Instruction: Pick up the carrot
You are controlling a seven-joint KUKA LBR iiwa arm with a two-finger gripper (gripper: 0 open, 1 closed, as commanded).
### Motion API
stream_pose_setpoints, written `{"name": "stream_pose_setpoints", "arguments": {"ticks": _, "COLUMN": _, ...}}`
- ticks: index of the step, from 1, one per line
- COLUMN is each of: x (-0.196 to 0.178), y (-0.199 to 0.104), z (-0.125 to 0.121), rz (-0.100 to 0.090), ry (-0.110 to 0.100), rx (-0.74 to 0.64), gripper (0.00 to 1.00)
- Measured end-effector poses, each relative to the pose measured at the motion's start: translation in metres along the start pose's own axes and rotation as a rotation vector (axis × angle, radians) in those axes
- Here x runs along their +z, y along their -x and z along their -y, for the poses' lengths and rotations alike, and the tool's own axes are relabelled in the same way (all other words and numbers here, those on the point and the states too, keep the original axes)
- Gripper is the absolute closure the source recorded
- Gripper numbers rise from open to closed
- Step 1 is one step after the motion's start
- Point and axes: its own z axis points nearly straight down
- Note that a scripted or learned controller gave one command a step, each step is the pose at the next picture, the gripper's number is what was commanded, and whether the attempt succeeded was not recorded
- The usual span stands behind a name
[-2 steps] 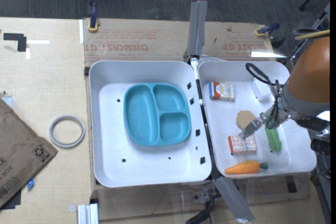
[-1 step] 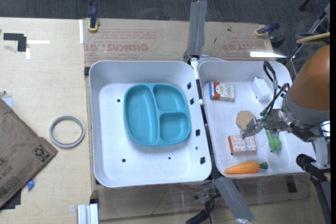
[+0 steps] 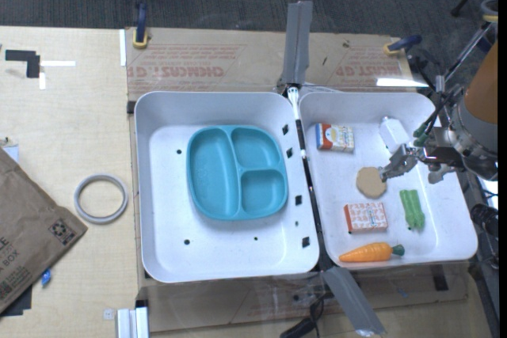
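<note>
The carrot (image 3: pixel 369 252), orange with a green top at its right end, lies along the front wall of the right bin (image 3: pixel 455 249). My gripper (image 3: pixel 398 164) reaches in from the right edge and hovers over the middle of that bin, just right of a tan round cookie (image 3: pixel 370 182). It is well above and behind the carrot. Its fingers point left and down with nothing seen between them.
The right bin also holds a small milk carton (image 3: pixel 336 138), a red-and-white box (image 3: pixel 365 217), a green bean pod (image 3: pixel 412 209) and a white item (image 3: pixel 391 131). The left bin (image 3: pixel 158 194) carries a teal divided plate (image 3: pixel 237 171). A tape roll (image 3: pixel 101 197) lies on the bench.
</note>
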Motion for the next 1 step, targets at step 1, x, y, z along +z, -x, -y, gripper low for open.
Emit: {"name": "stream_pose_setpoints", "arguments": {"ticks": 1, "x": 0.0403, "y": -0.0393, "z": 0.0026, "rz": -0.001, "ry": -0.002, "rx": -0.069, "gripper": 0.00}}
